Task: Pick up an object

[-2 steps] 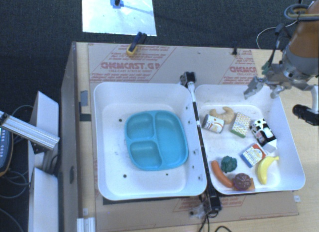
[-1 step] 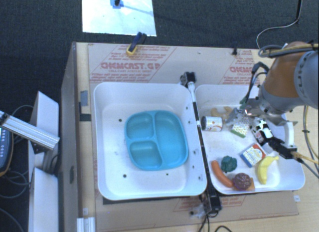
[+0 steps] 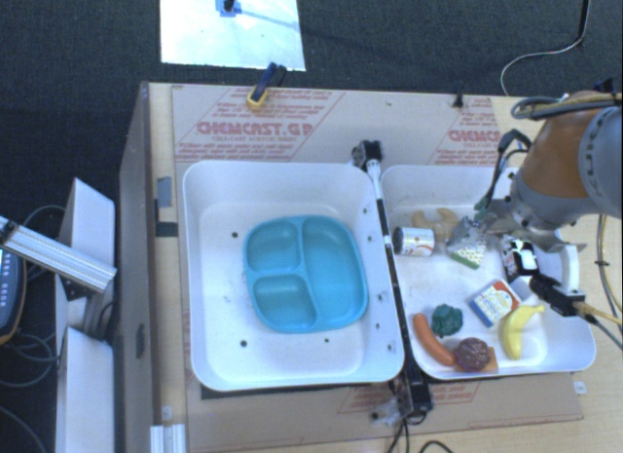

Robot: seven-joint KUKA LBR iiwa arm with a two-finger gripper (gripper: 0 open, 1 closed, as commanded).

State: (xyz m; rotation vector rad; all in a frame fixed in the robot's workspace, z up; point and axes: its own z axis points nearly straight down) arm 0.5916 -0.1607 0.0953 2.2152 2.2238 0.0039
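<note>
Left bin [image 3: 219,285]: blue tray [image 3: 304,274] takes the middle, with bare floor all round it, widest by the left wall. Right bin [image 3: 421,283]: can [image 3: 417,241] and packet [image 3: 467,247] at the back; broccoli [image 3: 448,320], carrot [image 3: 431,339], box [image 3: 494,301] and banana [image 3: 519,327] in front; a bare strip between. Arm [image 3: 563,164] overhangs the back right corner.

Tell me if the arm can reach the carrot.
Probably yes: the carrot lies uncovered near the front of the right bin and the arm hangs over that bin; broccoli close beside may crowd it.

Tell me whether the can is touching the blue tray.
Apart. The camera view shows the can lying in the right bin and the blue tray in the left bin, with the bins' walls between them.
</note>
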